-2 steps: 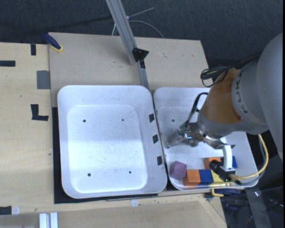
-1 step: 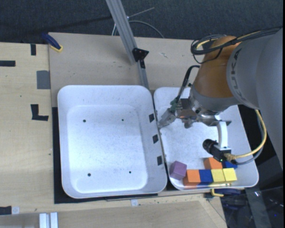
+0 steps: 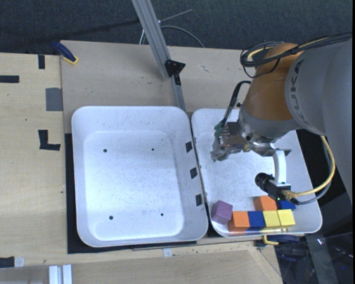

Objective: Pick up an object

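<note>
A: Has the gripper (image 3: 220, 149) got anything yet?

B: Can't tell how its jaws stand; nothing visible in them. It hangs over the right bin (image 3: 208, 123), upper part.

A: And the blocks?

B: Clustered at that bin's near edge: purple block (image 3: 222, 210), orange block (image 3: 241, 219), blue, yellow. Picking looks undone.

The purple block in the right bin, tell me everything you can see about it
The purple block is a small, pale violet cube, matte, possibly wood or foam. It rests on the floor of the right bin, near its front left corner, turned slightly askew. Its right side sits against or very near an orange block that starts a row of coloured blocks. The gripper is above and behind it, not touching.
</note>
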Tool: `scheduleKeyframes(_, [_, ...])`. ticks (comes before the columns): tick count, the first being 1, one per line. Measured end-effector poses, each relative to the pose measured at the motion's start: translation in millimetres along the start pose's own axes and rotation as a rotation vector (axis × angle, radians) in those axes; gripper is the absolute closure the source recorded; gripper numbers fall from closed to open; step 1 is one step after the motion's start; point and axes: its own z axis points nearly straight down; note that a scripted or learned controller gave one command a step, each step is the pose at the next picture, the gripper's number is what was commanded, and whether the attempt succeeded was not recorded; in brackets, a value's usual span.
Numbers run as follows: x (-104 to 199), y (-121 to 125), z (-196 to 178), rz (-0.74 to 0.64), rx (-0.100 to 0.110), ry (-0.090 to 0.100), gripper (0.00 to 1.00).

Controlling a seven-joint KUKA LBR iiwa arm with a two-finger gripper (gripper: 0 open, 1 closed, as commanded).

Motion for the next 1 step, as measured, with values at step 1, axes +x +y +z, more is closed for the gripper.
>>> scheduleKeyframes(1, [-0.7, -0.2, 0.4, 0.001, 0.001, -0.002, 0.0])
